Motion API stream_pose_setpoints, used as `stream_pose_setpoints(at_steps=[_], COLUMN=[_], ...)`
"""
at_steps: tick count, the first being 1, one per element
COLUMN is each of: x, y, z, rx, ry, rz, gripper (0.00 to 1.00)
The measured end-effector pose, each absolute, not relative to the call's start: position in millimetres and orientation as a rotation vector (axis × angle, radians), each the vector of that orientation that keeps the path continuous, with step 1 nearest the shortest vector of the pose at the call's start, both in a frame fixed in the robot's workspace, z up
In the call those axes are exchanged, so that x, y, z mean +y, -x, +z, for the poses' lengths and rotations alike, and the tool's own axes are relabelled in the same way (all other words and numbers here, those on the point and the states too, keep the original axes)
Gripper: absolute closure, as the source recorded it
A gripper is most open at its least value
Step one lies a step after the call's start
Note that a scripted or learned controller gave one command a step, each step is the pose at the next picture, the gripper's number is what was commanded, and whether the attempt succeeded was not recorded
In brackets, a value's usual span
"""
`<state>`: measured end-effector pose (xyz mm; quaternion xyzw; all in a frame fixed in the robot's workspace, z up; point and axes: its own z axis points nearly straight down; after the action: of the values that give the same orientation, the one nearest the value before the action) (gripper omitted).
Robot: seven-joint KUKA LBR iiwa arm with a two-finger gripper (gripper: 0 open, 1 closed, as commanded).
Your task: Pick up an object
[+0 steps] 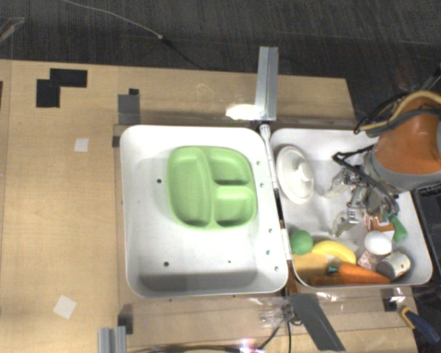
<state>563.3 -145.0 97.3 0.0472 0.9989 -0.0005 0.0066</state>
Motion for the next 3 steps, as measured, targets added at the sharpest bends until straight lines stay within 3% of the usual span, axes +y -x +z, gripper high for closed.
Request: stream_pose_setpoints(at_steps=[1,2,3], x=[-166,-187,-179], y=[-499.0,-520.4,-504.2], z=[128,91,91], rx=[3.132,3.121,3.094], ry=[0.068,-0.074,-0.385], rz=[-0.003,-0.008,-0.002], gripper=[0.0,0.0,0.0])
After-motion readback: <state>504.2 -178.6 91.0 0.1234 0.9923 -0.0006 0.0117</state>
